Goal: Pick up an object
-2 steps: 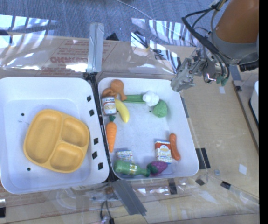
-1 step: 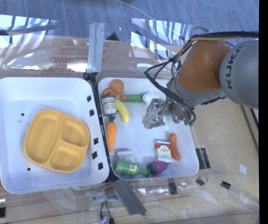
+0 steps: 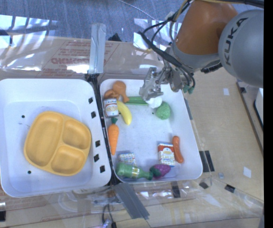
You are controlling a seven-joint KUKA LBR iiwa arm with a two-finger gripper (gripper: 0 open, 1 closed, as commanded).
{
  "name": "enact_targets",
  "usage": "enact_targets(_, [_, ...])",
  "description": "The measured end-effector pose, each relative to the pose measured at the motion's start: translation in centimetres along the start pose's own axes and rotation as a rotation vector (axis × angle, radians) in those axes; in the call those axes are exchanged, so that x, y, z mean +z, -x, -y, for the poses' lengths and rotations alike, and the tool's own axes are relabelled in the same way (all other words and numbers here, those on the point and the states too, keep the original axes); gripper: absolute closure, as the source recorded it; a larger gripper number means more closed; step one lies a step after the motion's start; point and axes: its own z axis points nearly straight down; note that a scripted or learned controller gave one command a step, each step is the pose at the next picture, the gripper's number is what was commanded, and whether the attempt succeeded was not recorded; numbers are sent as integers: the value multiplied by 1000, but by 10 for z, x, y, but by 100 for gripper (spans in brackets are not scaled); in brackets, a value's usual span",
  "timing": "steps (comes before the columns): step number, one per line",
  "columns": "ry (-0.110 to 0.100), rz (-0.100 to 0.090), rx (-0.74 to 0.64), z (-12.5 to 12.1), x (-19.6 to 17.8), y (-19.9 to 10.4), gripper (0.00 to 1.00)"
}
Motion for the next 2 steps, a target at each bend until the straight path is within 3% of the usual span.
enact_targets(1, [2,-9,-301,78,33,-17,100])
enact_targets(2, [2,-4,-274,29,22,26,100])
